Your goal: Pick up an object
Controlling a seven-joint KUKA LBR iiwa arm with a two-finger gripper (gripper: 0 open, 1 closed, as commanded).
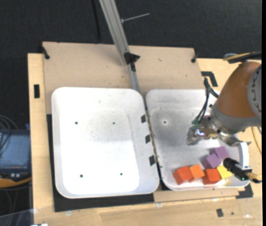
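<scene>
Blocks sit bunched in the near corner of the right bin (170, 112), toward the camera and the arm's side. A red-orange block (183, 174) is farthest left. An orange block (197, 171) touches it, and a second red-orange block (212, 176) comes next. A yellow block (224, 172) lies just beside that one, close to the bin's near rim. A purple block (215, 157) sits just behind the row, toward the bin's middle. All of them rest on the bin floor.

The arm (238, 98), grey with its orange band, reaches in from the right and hangs over the right bin. Its wrist ends above bare white floor near the bin's centre. The jaws are up and to the left of the purple block and apart from the whole cluster. Cables and the wrist's metal parts crowd that spot, so I cannot tell whether the jaws are released or clenched. No block can be seen between them.

The left bin (100, 140) lies alongside, the two rims meeting at the middle of the pale surface (119, 60). A slanted metal rail (115, 25) rises from behind the bins.
</scene>
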